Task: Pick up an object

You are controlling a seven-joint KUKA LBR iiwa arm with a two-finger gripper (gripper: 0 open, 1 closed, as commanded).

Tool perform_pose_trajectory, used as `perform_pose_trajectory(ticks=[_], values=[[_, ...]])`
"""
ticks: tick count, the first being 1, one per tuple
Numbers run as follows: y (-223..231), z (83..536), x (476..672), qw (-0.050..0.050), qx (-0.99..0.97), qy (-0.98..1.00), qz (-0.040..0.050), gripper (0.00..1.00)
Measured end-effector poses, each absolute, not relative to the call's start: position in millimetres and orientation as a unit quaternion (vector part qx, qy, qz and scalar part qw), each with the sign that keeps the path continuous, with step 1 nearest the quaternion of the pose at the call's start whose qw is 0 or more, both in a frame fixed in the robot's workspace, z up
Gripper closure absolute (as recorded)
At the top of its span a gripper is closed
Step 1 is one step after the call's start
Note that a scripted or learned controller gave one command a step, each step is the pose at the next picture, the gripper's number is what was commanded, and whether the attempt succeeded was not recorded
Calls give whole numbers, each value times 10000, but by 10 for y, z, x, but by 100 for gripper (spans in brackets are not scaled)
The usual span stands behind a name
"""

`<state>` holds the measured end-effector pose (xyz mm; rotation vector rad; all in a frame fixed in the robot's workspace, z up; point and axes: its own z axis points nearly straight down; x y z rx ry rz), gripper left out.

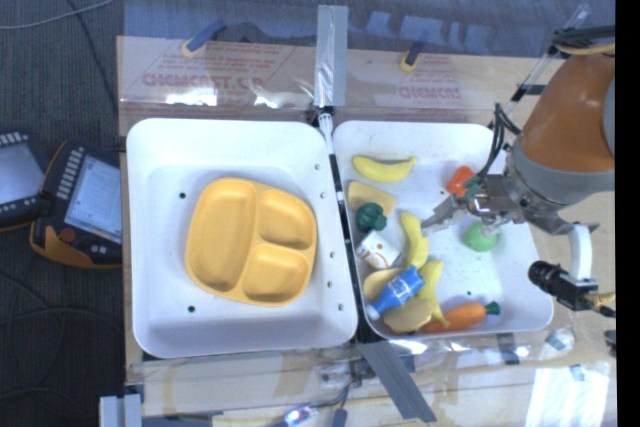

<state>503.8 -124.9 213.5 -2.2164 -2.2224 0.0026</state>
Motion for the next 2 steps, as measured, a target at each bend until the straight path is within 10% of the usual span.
perform_pose_trajectory(ticks=[1,2], values=[[-1143,1009,5088,10,-6743,-7384,12,0],[-1136,1090,5088,23,-6745,-7383,9,100]])
